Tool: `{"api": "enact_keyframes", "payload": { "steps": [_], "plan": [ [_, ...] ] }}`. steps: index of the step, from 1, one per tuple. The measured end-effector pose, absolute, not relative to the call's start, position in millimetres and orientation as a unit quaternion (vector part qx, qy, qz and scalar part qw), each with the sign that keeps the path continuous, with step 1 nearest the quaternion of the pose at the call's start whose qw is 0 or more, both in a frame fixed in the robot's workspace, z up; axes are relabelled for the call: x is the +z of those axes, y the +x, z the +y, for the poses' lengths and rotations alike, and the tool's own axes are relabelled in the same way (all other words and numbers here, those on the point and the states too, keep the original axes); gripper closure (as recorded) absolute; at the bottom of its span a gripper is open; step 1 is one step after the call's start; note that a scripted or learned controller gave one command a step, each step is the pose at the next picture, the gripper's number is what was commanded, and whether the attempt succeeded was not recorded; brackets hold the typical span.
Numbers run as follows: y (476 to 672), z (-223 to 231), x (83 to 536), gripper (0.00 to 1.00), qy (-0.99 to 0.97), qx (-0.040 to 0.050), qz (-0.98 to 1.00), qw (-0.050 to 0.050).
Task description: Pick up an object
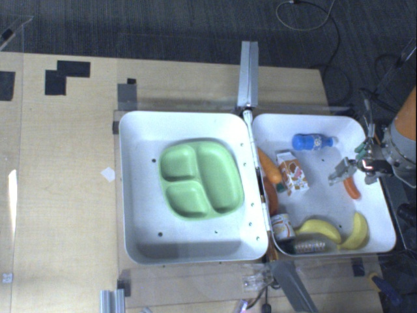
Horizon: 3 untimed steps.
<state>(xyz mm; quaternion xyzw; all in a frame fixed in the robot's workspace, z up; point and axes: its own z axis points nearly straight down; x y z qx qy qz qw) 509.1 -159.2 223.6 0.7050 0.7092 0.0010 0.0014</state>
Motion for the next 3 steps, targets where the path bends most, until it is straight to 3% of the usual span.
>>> {"api": "enact_keyframes", "payload": {
  "steps": [1, 2, 3],
  "plan": [
    [550.3, -202, 97, 0.0, 0.718, 0.0019, 0.696, 0.002],
    [568.6, -202, 109, 0.0, 0.76, 0.0017, 0.65, 0.002],
    [560.5, -197, 88, 0.0, 0.79, 0.0041, 0.613, 0.002]
  ]
}}
